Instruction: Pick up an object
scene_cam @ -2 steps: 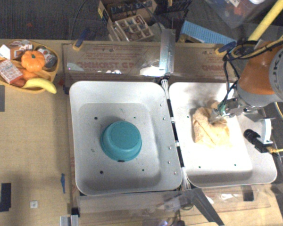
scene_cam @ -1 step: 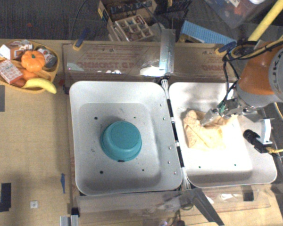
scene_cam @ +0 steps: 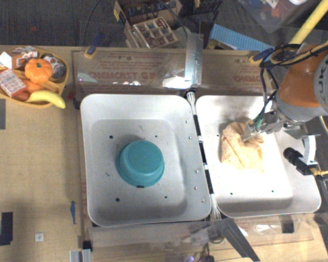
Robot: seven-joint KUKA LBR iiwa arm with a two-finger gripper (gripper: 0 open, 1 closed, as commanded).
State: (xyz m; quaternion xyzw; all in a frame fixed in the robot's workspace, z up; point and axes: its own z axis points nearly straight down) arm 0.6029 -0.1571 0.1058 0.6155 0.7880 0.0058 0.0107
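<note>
Two white bins sit side by side on our bench, and our gripper (scene_cam: 255,129) is down in the right bin (scene_cam: 279,192), at the upper right edge of a crumpled tan cloth (scene_cam: 239,148). We judge that this is the spot for a pinch, since the folds rise there; whether the fingers are closed on fabric we cannot tell, as the wrist hides them. The cloth lies in the middle of its bin, clear of the walls. An upturned teal bowl (scene_cam: 141,162) rests near the centre of the left bin (scene_cam: 98,119), well apart from the arm. On the cardboard-brown bench top, far left, a tray (scene_cam: 0,83) holds a banana (scene_cam: 46,98) and a small pumpkin (scene_cam: 39,70). Boxes and cables crowd the floor behind.
</note>
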